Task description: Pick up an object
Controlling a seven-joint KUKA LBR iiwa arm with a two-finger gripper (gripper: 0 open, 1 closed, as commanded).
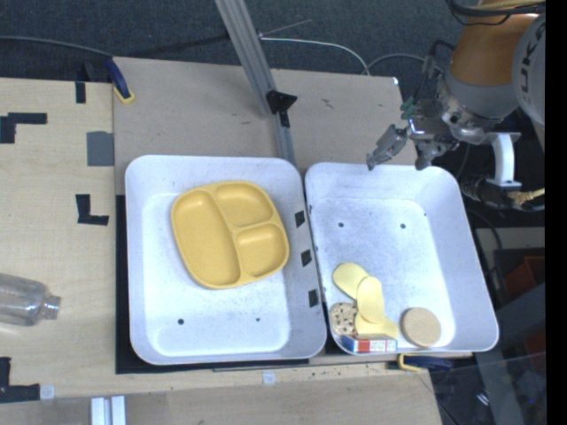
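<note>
Several small items (376,312) sit clustered in the right bin's (461,237) near corner. Gripper (401,151) hangs above that bin's far rim, well apart from them, jaws apparently spread and empty, though small. Approach step; next needs reach toward cluster, then descent.

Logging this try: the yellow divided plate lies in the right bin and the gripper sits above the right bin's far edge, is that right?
Not quite. The camera view shows the yellow divided plate in the left bin; the gripper is above the right bin's far edge.
</note>
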